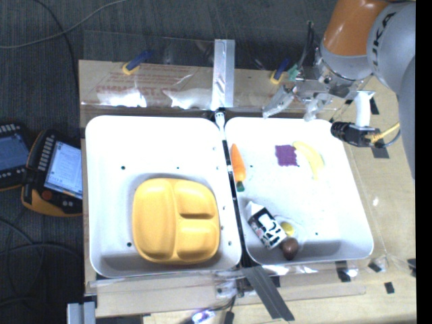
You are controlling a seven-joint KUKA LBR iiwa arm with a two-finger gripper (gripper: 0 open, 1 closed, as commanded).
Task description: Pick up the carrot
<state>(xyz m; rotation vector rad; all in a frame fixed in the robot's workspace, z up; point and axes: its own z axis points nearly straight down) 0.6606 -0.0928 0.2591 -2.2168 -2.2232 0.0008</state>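
The orange carrot lies lengthwise against the left wall of the right bin, its green end pointing toward the front. My gripper hangs over the back rim of that bin, well behind and to the right of the carrot. Its two fingers are spread apart, open, with nothing between them.
In the right bin lie a purple piece, a yellow banana, a black-and-white object and a brown ball. A yellow divided tray sits in the left bin. Blue clips and a metal bar stand behind the bins.
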